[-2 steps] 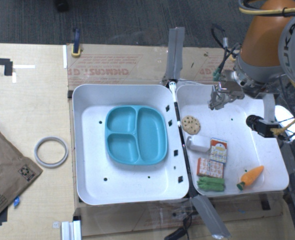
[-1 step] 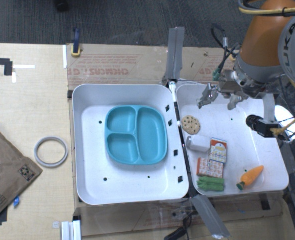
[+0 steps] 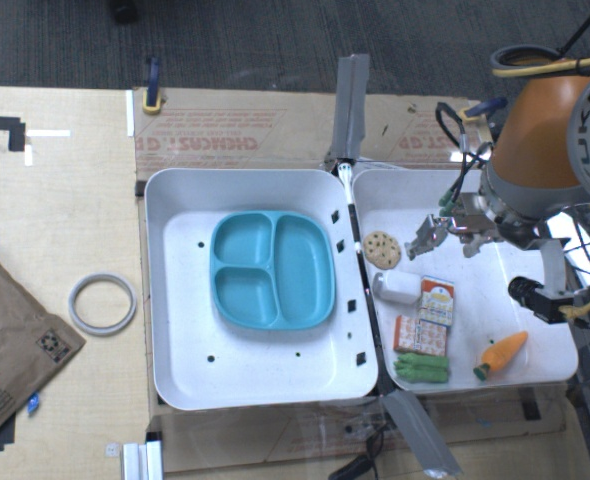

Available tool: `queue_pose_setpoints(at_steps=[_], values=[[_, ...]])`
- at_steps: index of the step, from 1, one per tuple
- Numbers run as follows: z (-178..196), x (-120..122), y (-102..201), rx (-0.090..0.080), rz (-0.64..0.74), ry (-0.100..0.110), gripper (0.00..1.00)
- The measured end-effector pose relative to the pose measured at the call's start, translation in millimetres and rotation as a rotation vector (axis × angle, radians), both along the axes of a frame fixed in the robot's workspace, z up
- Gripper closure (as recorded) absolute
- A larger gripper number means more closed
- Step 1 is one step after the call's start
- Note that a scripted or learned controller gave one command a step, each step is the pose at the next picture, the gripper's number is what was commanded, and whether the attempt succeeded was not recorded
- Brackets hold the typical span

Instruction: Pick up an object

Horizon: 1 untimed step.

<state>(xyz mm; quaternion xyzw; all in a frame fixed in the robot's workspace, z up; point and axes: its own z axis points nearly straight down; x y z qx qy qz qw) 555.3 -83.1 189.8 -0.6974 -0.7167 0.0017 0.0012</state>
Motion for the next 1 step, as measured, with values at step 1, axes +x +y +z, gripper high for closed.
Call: queue_pose_setpoints(at_steps=[1], values=[[-93.9,-65.2,-20.3,-0.001,-0.103,-0.010,0.00]])
